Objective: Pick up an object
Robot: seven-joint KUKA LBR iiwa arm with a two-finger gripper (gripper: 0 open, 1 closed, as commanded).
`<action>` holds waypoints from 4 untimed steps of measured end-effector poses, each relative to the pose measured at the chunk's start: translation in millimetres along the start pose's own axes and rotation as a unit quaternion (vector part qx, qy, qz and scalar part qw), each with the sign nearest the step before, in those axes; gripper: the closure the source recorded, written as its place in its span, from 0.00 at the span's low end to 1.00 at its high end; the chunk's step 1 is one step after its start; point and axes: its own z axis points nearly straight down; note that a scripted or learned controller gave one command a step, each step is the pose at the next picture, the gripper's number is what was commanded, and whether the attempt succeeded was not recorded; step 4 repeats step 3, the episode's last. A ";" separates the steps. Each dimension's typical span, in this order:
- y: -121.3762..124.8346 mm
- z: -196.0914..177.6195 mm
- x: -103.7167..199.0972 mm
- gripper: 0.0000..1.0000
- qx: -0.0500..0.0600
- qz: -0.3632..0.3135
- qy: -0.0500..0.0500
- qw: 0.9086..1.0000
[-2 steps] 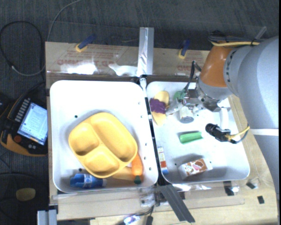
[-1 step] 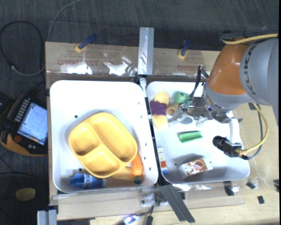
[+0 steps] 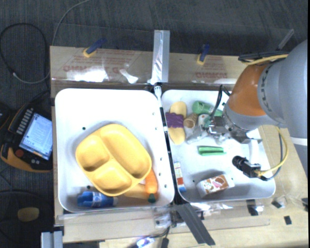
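My gripper [image 3: 211,125] is low in the right bin [image 3: 258,190], near its upper middle, with the grey arm and its orange band [image 3: 248,94] coming in from the right. Just left of it lie a yellow squash-shaped toy [image 3: 177,130], a purple piece [image 3: 174,120] and a small tan piece [image 3: 190,122]. A green object [image 3: 200,107] sits just above the gripper, partly covered by it. A flat green pod [image 3: 211,150] lies just below it. A small red and white carton [image 3: 215,184] rests near the bin's front.
The left bin [image 3: 67,107] holds a yellow divided plate [image 3: 112,158], an orange carrot [image 3: 151,182] and a blue bottle [image 3: 94,199]. A thin striped item [image 3: 179,175] lies along the right bin's left wall. A black cable end [image 3: 245,165] hangs beside the arm.
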 end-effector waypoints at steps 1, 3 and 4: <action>53.0 0.7 3.4 0.00 -0.002 -0.017 -0.002 1.000; 4.0 -106.6 62.3 1.00 0.006 -0.040 0.000 0.999; 4.0 -106.6 62.3 1.00 0.006 -0.040 0.000 0.999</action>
